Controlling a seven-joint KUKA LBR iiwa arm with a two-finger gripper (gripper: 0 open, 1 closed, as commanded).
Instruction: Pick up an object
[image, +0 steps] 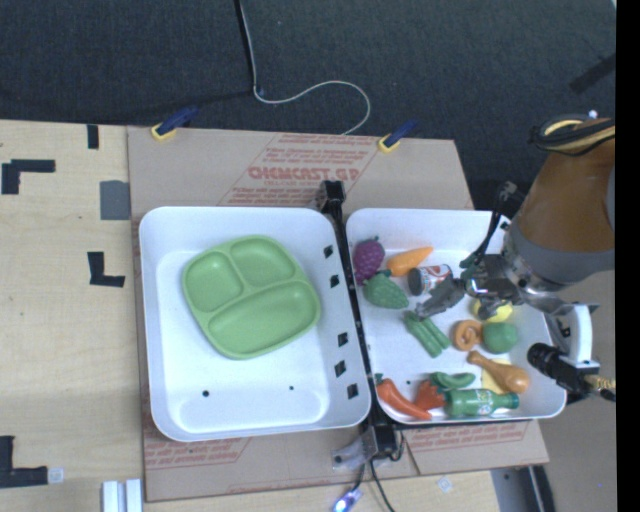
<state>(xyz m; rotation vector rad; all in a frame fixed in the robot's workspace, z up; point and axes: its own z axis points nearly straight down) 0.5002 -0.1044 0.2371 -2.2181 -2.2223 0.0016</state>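
So the gripper (440, 300) sits low in the right bin (400, 222), reaching in from the right, honestly can't tell how it's set. It's right among the toy food: purple grapes (368, 256), carrot (410, 261), green beans (427, 333). Left bin (165, 232) has a green divided plate (251, 295).

red print on cardboard sheet (300, 172) under bins, mirrored, letters not reliably readable.
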